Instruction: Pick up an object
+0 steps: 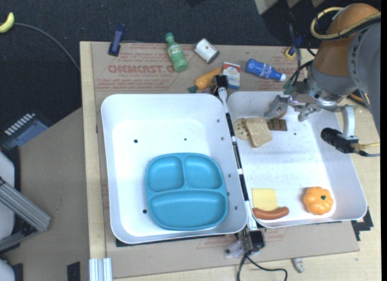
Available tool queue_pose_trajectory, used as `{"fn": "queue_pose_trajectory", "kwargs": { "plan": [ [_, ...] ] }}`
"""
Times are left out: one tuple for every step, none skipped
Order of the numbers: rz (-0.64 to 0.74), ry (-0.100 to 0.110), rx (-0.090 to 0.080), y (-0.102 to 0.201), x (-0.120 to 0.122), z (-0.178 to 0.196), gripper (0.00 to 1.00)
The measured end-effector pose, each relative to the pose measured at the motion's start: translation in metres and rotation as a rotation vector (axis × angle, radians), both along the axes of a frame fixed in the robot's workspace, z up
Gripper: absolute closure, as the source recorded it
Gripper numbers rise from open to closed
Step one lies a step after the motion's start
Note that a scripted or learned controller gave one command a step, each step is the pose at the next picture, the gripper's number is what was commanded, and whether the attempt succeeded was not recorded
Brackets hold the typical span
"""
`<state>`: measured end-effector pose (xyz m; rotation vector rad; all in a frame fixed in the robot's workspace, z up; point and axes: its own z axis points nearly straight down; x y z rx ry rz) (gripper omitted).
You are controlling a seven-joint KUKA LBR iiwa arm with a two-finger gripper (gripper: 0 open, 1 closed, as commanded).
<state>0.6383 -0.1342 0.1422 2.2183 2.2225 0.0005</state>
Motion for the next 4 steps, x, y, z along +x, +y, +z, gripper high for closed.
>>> {"fn": "queue_pose_trajectory", "kwargs": {
  "plan": [
    [-0.001, -0.006, -0.003, -0.013, 0.030, -0.055, 0.00],
    [0.000, -0.008, -0.004, -0.012, 0.031, -0.044, 1.00],
    [0.000, -0.007, -0.003, -0.012, 0.030, -0.044, 0.00],
    [-0.003, 0.005, -0.006, 0.036, 0.028, -0.054, 0.00]
  ]
}}
